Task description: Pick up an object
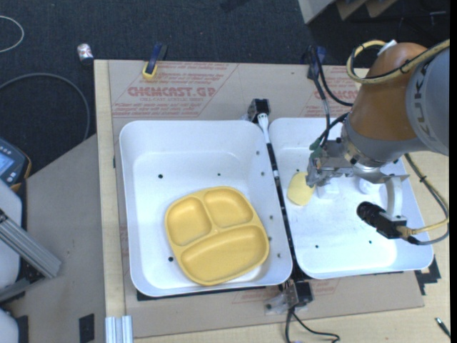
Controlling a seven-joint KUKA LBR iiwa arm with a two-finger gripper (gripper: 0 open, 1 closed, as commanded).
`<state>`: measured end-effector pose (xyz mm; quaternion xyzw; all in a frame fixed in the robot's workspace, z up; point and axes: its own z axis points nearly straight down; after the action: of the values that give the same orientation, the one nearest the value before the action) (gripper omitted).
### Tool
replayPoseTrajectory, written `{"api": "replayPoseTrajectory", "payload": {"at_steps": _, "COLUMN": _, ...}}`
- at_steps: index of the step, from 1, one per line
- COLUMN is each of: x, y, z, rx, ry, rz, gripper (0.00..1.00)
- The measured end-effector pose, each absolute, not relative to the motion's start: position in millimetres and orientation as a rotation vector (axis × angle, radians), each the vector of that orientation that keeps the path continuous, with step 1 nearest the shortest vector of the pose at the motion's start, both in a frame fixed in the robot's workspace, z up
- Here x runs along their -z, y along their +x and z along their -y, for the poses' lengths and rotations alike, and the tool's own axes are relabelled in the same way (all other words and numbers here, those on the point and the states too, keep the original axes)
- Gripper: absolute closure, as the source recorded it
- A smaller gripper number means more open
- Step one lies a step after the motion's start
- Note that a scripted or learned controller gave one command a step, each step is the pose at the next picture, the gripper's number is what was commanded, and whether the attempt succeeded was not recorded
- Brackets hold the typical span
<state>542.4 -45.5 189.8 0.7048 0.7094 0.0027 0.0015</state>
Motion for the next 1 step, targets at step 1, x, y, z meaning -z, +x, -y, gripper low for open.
{"api": "replayPoseTrajectory", "payload": {"at_steps": 1, "x": -207.3, "y": 476.0, "z": -33.6, "rx": 0.002, "ry": 2.218, "rz": -2.235, "gripper": 1.0}}
